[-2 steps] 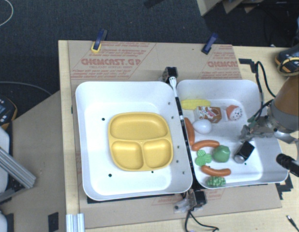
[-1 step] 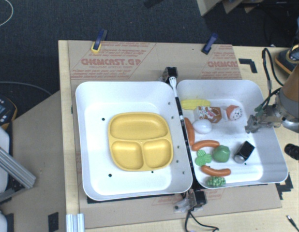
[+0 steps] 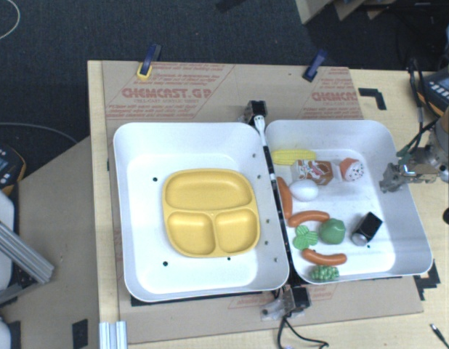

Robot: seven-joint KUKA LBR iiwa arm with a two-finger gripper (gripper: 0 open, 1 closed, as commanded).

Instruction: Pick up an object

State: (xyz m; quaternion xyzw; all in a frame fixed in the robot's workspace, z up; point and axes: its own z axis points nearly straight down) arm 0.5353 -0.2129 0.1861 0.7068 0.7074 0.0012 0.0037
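The right white bin (image 3: pixel 410 231) holds several toy foods. A yellow corn cob (image 3: pixel 293 155) lies at the back, with a red and white packet (image 3: pixel 314 171) and a red-white round piece (image 3: pixel 351 169) beside it. A white egg (image 3: pixel 304 190) sits between two orange sausages (image 3: pixel 284 196) (image 3: pixel 309 217). Further forward are a green pepper (image 3: pixel 331 230), a leafy green piece (image 3: pixel 306 237), a black cylinder (image 3: pixel 367 227), a third sausage (image 3: pixel 325 257) and a green pod (image 3: pixel 325 273). My gripper (image 3: pixel 393 178) hangs at the bin's right rim, apart from all of them, with nothing visibly in it.
The left white bin (image 3: pixel 137 195) holds a yellow divided plate (image 3: pixel 210 211). A black divider strip (image 3: pixel 268 166) runs between the bins. Two clamps (image 3: pixel 147 62) (image 3: pixel 314 65) pin the cardboard at the back. Cables and gear sit at the right edge (image 3: pixel 435 93).
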